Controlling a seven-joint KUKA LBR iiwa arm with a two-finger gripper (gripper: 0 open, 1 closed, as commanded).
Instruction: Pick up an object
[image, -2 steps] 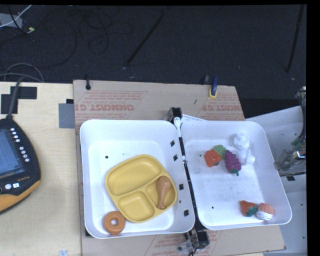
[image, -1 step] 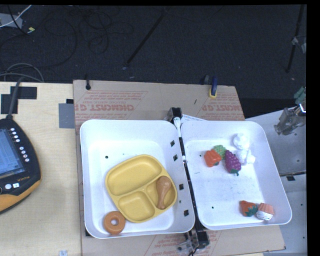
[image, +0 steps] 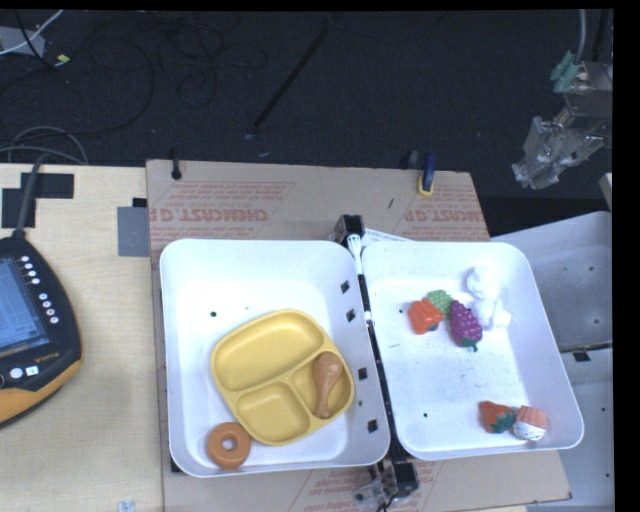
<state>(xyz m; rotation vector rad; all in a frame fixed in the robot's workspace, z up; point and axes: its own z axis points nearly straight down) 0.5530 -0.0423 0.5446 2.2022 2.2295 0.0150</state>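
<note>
Claw high beyond right bin

**A:** What surrounds the work area on your feed?

**B:** I see a pale wooden bench. A teach pendant, orange-edged with a lit screen, lies at its left edge. Near it are a black tape mark and a grey square patch.

**A:** And under the bins?

**B:** A brown cardboard sheet printed with red lettering lies beneath the left bin and the right bin. A blue and yellow clamp sits on its far edge. Beyond it I see dark floor with loose cables. A grey metal plate lies right of the bins.
</note>
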